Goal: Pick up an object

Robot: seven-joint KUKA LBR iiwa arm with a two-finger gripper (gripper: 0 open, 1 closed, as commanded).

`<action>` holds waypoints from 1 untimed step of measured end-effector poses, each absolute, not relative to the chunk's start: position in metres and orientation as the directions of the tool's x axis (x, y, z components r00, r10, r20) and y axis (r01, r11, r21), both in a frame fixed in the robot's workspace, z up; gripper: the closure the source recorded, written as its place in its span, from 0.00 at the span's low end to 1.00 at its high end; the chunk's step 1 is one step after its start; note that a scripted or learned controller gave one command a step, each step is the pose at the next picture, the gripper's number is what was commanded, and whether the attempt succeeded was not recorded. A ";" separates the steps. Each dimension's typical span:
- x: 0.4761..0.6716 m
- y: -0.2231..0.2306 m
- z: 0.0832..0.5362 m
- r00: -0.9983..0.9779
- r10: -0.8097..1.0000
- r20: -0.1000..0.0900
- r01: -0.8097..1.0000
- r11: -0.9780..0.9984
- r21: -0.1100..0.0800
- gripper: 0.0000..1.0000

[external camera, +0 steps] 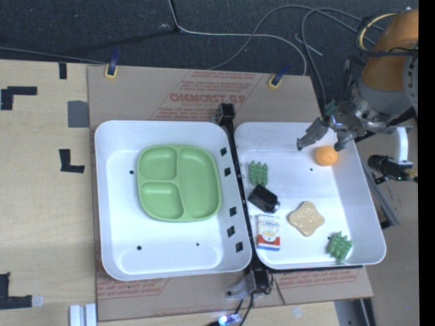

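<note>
A: Start from the left. What's in that bin?

B: The left bin holds a green divided plate, lying flat. Nothing there is being reached for.

A: And the right bin?

B: Near its left wall sit a small green block, a black object and a little carton. Further right lie a tan cracker-shaped piece, a green leafy toy and an orange ball.

A: Where's the gripper?

B: Above the bin's far right corner, fingers spread wide, holding nothing. The ball lies just beside its right finger.

A: So which step?

B: I'd judge it's the approach. Next it needs to centre over the ball, drop, then close gently, since a ball can roll away.
</note>
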State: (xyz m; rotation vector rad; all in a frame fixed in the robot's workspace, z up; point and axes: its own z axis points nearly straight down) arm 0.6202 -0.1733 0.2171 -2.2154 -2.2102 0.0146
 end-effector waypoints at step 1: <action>0.623 -0.173 0.226 -0.001 1.000 0.000 1.000 0.001 -0.001 0.00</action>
